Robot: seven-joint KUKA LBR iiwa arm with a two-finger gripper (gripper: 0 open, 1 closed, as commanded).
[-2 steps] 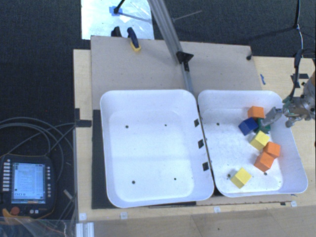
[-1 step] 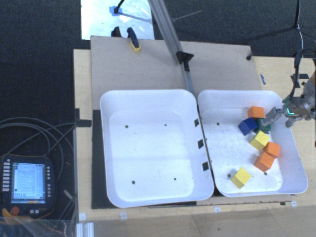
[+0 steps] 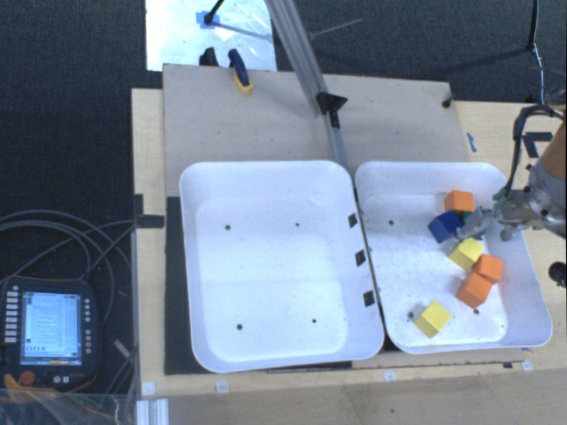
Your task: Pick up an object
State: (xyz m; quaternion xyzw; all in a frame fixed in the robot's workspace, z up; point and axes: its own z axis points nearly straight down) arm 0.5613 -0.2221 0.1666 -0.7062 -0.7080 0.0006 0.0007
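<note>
Several blocks lie in the right white bin [image 3: 399, 326]. An orange block [image 3: 459, 201] sits at the top, with a blue block [image 3: 445, 227] just below it. Lower down are a yellow block [image 3: 466, 253], two orange blocks [image 3: 490, 267] [image 3: 474, 289] touching each other, and another yellow block [image 3: 433, 318] near the front. My gripper [image 3: 485, 221] reaches in from the right edge, low over the bin. It sits just right of the blue block and above the upper yellow block. Nothing shows held in it.
The left white bin [image 3: 204, 237] lies beside the right one, joined along black clips [image 3: 361, 257]. A slanted metal pole [image 3: 301, 51] crosses the back of the bench. A control pendant [image 3: 49, 330] with cables lies at the far left.
</note>
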